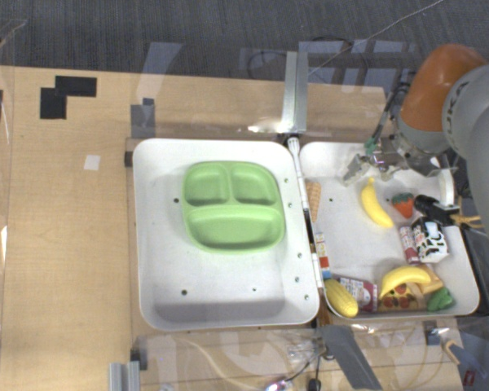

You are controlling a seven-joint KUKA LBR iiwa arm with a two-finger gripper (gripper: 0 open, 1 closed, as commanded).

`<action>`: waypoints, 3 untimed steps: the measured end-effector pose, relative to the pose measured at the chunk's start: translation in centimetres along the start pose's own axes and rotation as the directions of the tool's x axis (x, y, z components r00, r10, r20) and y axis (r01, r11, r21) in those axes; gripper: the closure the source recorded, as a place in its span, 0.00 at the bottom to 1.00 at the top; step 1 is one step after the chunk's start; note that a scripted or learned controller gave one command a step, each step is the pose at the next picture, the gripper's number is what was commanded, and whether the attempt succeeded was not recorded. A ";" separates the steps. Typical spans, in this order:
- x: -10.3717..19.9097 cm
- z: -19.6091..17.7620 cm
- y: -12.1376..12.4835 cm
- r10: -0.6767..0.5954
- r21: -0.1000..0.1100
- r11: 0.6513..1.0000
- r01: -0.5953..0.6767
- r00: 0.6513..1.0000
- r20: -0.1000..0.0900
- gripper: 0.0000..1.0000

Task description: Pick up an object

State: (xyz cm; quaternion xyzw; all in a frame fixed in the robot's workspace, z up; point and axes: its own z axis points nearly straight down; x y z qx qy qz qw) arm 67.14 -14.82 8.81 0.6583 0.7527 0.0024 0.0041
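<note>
two shallow white bins sit side by side on the wooden bench. left bin holds a green divided plate, three compartments, lying flat near the bin's middle, nothing on it.

right bin holds the loose objects. one banana lies in the upper middle of this bin, long axis running roughly top to bottom, apart from the other items. a strawberry sits just to its right. a small black-and-white cow-patterned item lies by the right wall, with a red packet touching its left side. a second banana curves near the lower right corner, green piece beside it at the right. a corn cob rests in the lower left corner, against a red printed box.

gripper hangs over the upper part of the right bin, just above the top end of the first banana. nothing visible between the fingers. fingers too small and dark against the wrist hardware: cannot tell whether spread or closed.

grey arm with orange band enters from the right, above the bin's upper right corner.
</note>
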 end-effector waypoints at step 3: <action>7.3 -12.5 0.8 0.052 0.000 0.999 -0.052 0.999 -0.002 1.00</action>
